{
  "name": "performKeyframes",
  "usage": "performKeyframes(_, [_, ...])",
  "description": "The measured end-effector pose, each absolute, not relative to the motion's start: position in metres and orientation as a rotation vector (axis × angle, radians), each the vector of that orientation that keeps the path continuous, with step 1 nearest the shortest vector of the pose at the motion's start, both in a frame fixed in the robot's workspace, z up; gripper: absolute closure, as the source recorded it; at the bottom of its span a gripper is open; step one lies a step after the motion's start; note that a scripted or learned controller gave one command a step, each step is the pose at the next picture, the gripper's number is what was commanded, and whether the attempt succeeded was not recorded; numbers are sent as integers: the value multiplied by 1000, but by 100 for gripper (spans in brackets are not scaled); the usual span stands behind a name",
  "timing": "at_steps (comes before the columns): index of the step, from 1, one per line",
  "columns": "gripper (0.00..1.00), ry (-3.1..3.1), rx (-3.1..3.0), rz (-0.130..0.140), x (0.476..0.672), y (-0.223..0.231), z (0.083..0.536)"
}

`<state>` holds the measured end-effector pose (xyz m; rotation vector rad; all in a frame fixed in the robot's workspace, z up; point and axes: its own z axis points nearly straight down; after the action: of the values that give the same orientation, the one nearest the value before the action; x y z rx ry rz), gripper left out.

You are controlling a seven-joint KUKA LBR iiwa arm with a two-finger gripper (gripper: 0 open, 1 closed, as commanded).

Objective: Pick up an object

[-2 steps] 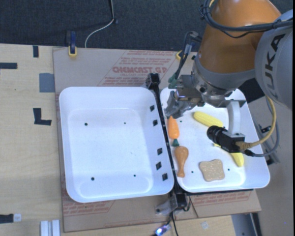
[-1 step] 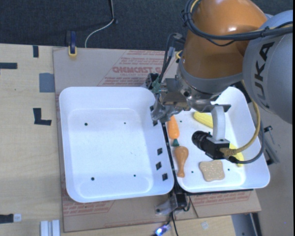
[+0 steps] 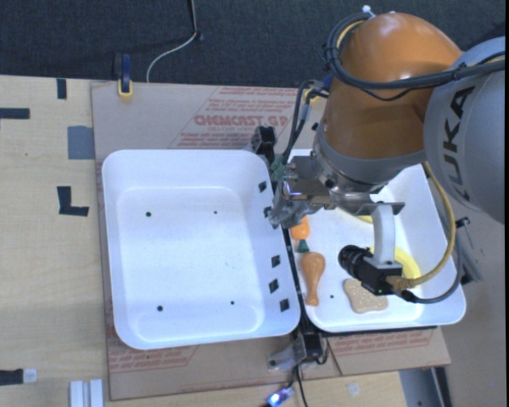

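In the right bin (image 3: 433, 316) lie an orange drumstick-shaped toy (image 3: 311, 275), a tan bread-slice toy (image 3: 364, 298) and a yellow banana-like piece (image 3: 397, 259) partly hidden by the arm. A small orange and green carrot-like piece (image 3: 299, 234) sits right under the gripper. The gripper (image 3: 290, 206) hangs low over the right bin's left edge, just above that carrot piece. The big orange wrist band hides most of the bin behind it.
The left bin (image 3: 187, 244) lies beside the right one, with a row of black clips (image 3: 276, 270) along the seam between them. Both bins rest on a cardboard sheet (image 3: 229, 121). A black camera mount (image 3: 365, 270) hangs off the arm over the right bin.
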<state>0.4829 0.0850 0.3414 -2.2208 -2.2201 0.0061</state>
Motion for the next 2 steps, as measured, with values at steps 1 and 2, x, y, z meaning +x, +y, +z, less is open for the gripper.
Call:
performKeyframes(1, [100,-2225,-2219,-2,511,101,365])
performKeyframes(2, [100,-2227,-2217,-5,483,118,417])
